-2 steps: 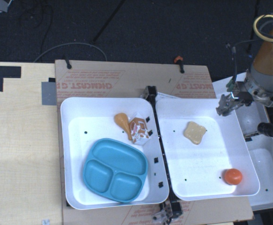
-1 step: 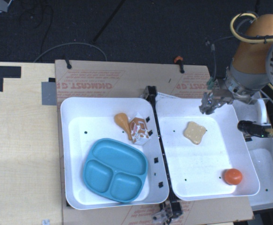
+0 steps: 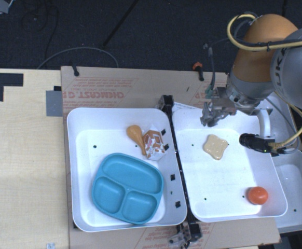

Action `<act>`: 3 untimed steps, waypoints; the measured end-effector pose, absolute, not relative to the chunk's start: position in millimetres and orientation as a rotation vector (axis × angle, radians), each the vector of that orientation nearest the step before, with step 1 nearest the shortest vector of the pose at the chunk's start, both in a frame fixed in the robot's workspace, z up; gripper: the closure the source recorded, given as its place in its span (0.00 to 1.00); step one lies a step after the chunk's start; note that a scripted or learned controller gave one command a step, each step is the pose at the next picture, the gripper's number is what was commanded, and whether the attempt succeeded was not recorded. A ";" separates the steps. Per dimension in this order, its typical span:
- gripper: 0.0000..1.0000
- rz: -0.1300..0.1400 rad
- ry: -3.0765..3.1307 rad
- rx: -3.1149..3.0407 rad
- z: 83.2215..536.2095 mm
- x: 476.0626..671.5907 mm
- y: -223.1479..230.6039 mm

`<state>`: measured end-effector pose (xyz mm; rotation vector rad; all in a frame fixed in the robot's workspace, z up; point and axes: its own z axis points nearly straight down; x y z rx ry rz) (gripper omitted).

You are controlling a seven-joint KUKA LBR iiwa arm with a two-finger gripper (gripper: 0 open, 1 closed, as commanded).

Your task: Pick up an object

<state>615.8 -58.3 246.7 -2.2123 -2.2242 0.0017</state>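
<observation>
Standing by the table: two white bins are sitting side by side on cardboard.
Left bin (image 3: 81, 134): it is holding a blue divided plate (image 3: 127, 188) toward its near side, with a tan wooden spoon (image 3: 136, 137) and a small brown-and-white wrapped packet (image 3: 154, 143) lying touching each other beyond the plate.
Right bin (image 3: 229, 206): a pale slice of bread (image 3: 215, 147) is lying near the far middle, and an orange-red ball (image 3: 257, 195) is resting in the near right corner, well apart.
Gripper (image 3: 213, 117): it is hanging over the right bin's far edge, just beyond the bread, nothing between its jaws.
Jaws: I cannot tell how wide they are standing.
</observation>
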 end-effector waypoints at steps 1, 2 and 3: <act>1.00 0.002 -2.224 -2.212 238.3 611.6 3.9; 1.00 0.005 -2.223 -2.214 223.5 613.9 55.0; 1.00 0.000 -2.226 -2.214 232.8 620.7 107.0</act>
